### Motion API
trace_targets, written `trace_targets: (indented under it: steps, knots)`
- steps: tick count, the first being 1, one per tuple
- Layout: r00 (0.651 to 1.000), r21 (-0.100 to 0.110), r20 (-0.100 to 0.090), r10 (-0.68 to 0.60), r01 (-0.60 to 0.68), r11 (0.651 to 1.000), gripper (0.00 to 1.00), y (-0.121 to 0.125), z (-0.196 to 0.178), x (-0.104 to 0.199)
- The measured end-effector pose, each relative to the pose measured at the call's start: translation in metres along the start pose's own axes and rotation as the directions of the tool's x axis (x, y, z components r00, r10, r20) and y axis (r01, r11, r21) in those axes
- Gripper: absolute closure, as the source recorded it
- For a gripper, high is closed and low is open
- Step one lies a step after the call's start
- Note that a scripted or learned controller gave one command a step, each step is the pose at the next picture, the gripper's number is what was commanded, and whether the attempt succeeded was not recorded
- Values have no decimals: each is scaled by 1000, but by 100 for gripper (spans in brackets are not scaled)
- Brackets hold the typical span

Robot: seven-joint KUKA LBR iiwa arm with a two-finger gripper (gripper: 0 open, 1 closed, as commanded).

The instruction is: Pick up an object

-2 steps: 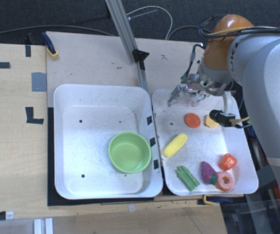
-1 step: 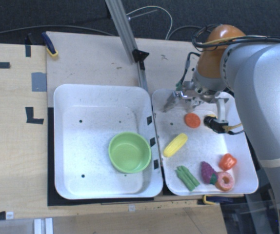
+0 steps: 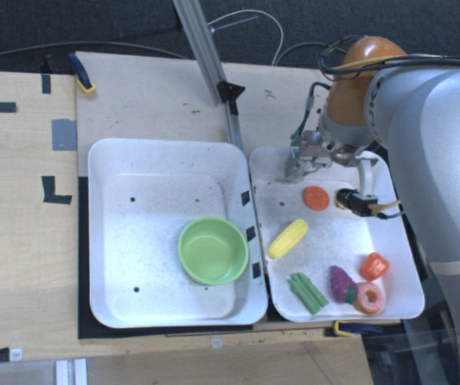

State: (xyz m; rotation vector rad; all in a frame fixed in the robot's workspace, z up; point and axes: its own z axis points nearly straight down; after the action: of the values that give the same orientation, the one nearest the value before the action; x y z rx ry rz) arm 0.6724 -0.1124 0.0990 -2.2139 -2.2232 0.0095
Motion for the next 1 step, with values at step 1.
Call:
trace_targets:
  steps: [1]
  knots:
    - [1000, -11, -1, 3, -3, 1000, 100, -4, -62, 3]
